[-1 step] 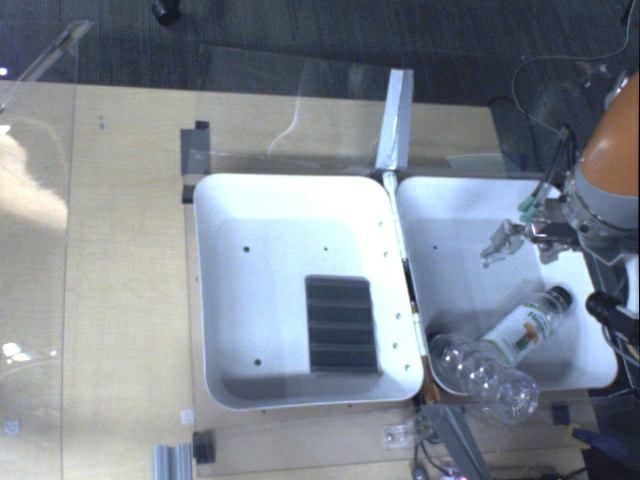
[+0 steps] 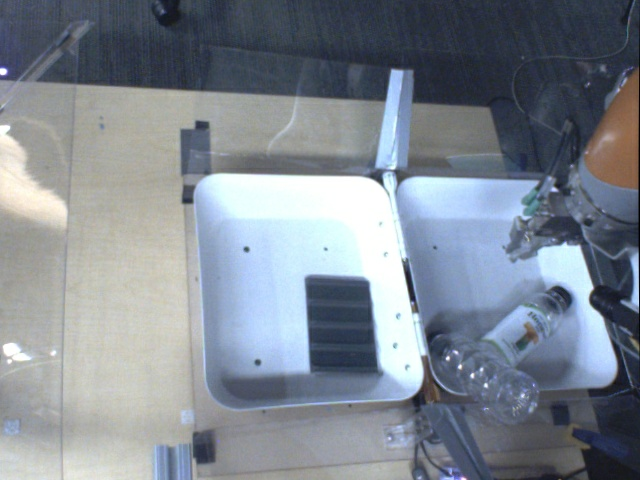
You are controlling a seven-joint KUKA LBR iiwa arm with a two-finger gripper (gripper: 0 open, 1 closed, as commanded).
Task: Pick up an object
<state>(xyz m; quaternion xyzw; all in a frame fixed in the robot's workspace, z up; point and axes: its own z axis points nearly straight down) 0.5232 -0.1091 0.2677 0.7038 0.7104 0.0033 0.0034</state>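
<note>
Approach step: gripper [image 2: 528, 230] hovering over right bin [image 2: 450, 218], finger state impossible to tell, nothing seen held; bottle [image 2: 525, 330] lying slantwise below it, so next lower and close on bottle.

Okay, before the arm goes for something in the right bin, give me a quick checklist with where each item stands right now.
1. Target present: clear bottle lies tilted in the right bin: ok.
2. Tool above that bin: ok.
3. Tool over the bottle: not ok, it hangs nearer the far wall.
4. Tool free of any object: cannot tell.
5. Clutter: clear plastic piece touches the bottle: not ok.
6. Dark ridged block sits apart in the left bin: ok.
</note>
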